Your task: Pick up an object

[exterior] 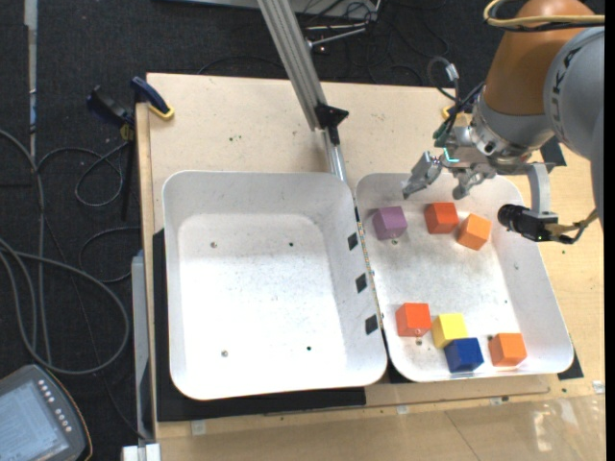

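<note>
The claw hovers spread open and empty over the right bin's far end, just above an orange cube.

Plenty of room on the left, right side is cluttered

Left bin is wide open. In the right bin, seven blocks crowd the back and front edges, leaving a bare strip between; a slanted metal pole crosses the back of the bench.
</note>
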